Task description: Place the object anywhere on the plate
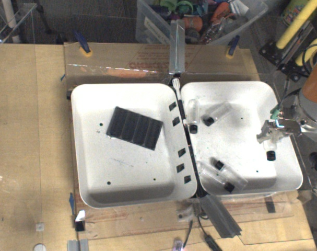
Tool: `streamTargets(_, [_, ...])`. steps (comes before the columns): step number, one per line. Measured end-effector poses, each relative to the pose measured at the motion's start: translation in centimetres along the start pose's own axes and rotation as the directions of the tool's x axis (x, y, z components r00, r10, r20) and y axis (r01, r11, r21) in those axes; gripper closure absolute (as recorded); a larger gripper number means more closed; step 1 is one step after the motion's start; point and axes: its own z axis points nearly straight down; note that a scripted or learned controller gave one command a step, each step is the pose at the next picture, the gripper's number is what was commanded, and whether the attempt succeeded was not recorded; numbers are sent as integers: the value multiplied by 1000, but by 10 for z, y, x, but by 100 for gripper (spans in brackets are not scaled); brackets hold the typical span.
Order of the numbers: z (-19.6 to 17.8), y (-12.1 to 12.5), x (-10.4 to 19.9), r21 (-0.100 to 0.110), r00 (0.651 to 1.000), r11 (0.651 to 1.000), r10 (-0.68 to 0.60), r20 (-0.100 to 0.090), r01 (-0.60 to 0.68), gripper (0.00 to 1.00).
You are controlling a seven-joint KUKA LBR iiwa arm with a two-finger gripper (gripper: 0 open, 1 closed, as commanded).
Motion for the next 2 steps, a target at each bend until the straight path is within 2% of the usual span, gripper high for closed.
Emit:
streamTargets(1, [-56, -6, 19, 1, 936, 936, 353, 2, -353, 100])
streamTargets(2, [-109, 14, 56, 0, 869, 869, 495, 2, -495, 100])
